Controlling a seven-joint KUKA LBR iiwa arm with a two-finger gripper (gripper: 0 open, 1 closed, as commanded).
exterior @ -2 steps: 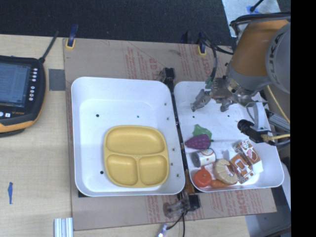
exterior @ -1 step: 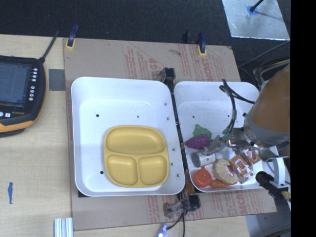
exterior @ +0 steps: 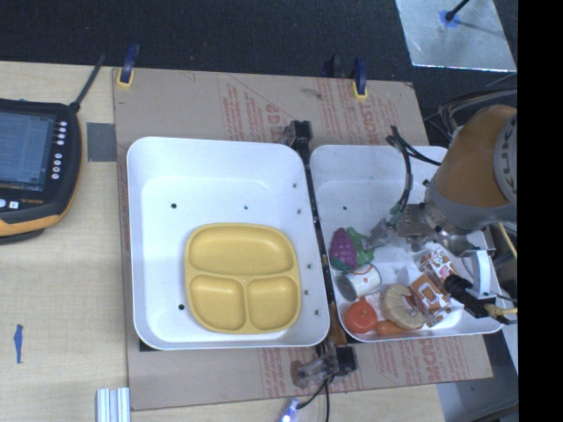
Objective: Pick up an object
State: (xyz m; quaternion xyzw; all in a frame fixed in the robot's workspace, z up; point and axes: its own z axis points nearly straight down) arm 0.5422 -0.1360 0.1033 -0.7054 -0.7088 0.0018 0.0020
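Observation:
The right bin [exterior: 352, 170] holds a cluster of objects in its front half. Purple toy grapes with a green leaf [exterior: 345, 249] lie near its left wall. In front of them a small white cup [exterior: 363, 281] lies on its side, next to a red tomato [exterior: 359, 316]. A round tan bagel-like piece [exterior: 402, 307] and small printed boxes [exterior: 433, 290] sit at the front right. My gripper [exterior: 393, 228] hangs low over the bin's middle, just right of the grapes and apart from them, with nothing seen in it.
The left bin [exterior: 158, 174] carries a yellow divided plate [exterior: 244, 277]. A teach pendant [exterior: 31, 165] lies on the bench at far left. The arm's grey and orange body [exterior: 475, 170] covers the right bin's right side. Cables run along that edge.

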